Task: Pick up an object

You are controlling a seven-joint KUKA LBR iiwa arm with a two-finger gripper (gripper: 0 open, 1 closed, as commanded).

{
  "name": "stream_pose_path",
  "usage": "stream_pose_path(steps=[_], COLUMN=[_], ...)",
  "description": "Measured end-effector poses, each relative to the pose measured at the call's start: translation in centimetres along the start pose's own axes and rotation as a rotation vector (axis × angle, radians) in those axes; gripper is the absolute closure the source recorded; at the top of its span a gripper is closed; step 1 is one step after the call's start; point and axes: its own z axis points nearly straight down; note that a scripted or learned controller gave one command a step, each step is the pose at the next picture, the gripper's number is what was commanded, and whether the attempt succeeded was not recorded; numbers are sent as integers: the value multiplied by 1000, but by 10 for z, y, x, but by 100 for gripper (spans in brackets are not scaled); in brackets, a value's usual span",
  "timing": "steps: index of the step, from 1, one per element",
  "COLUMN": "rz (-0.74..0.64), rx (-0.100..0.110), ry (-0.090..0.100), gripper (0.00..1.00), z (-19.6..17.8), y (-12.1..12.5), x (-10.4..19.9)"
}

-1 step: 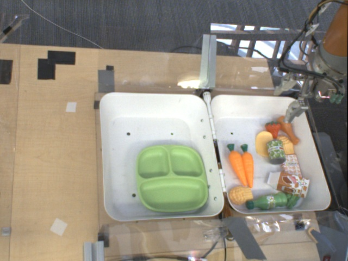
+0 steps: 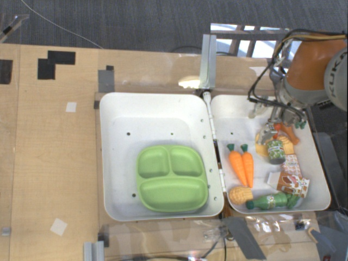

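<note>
Two white bins (image 2: 157,105) — one green divided plate (image 2: 172,177), two carrots (image 2: 242,166), one corn cob (image 2: 240,194), one green bottle (image 2: 269,201).

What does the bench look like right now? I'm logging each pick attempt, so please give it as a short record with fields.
left bin: holds a green divided plate
right bin: holds two carrots, a corn cob, a green bottle, a printed carton, and a small jumble of items
arm: enters from the right, orange band above the wrist
gripper: low over the jumble at the right bin's far side
grasp: cannot tell
</note>
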Motion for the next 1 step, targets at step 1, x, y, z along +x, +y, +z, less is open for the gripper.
stream_pose_path(steps=[1], rz=[51], rx=[5], ry=[-17], gripper=[0], z=[13], y=[19], x=[52])
